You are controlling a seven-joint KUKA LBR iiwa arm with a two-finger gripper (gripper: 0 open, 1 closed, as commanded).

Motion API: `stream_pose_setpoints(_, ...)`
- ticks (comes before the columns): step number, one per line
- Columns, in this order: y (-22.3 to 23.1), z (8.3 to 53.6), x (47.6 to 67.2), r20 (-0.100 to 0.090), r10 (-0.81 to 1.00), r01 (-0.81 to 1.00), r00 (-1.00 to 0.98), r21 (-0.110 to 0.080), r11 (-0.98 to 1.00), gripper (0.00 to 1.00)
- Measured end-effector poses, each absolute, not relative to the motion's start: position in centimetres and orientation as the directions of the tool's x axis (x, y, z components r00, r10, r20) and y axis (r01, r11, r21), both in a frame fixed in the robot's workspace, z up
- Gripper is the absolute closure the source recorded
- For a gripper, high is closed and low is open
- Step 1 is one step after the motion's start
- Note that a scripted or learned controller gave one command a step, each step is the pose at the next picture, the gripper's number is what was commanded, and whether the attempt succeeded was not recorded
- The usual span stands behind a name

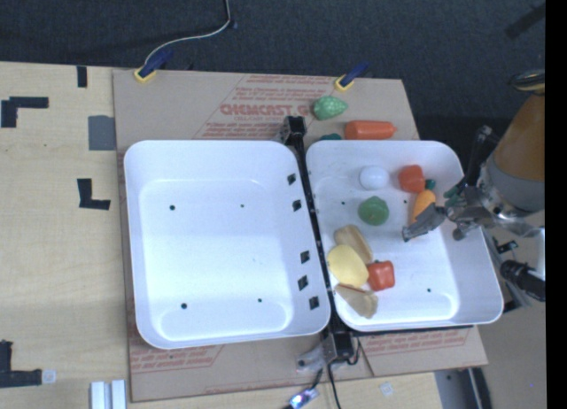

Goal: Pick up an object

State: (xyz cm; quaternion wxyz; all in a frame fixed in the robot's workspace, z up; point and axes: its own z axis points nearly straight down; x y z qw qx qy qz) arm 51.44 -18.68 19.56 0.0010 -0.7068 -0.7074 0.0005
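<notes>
Hand (pixel 423 222) low over the right bin (pixel 443 305), reached in from the right edge; my arm (pixel 523 155) comes in grey with the orange band above the wrist. Dark fingers stretch leftward and slightly down toward the bin's middle. Whether they are apart or together, I cannot tell from this angle. Nothing visibly between them.

Left to right:
- Left bin (pixel 213 248): white, shallow, touching the right bin along a shared seam with black clips.
- Behind the bins, on the cardboard sheet (pixel 177 102) covering the worktop (pixel 44 221): a green lump (pixel 330 107), and just right of it an orange-red cylinder (pixel 368 130) lying with its long axis left-right.
- Right bin, left side: a tan piece (pixel 354 240), a yellow piece (pixel 347 266) overlapping it, another tan piece (pixel 359 300) below, all crowded against the seam wall. A red block (pixel 382 274) touches the yellow piece's right side.
- Right bin, upper middle: a white ball (pixel 374 176), a green ball (pixel 374 212) just below it, apart.
- Right bin, upper right: a red piece (pixel 411 178), and a small orange carrot-like piece (pixel 424 201) just below it, long axis tilted, running from upper right to lower left. My fingers sit right beside its lower end; contact unclear.
</notes>
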Motion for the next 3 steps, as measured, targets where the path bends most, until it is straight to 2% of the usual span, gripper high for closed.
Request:
stream_pose_setpoints(1, -14.2, 8.0, 48.2, -0.004, 1.0, 1.0, 0.001, -0.001, -0.001, 0.0)
stream_pose_setpoints(2, -14.2, 9.6, 48.4, -0.002, 1.0, 1.0, 0.001, 0.001, -0.001, 1.0)
stream_pose_setpoints(3, -7.1, 18.9, 51.6, 0.001, 1.0, 1.0, -0.009, 0.007, 0.009, 1.0)
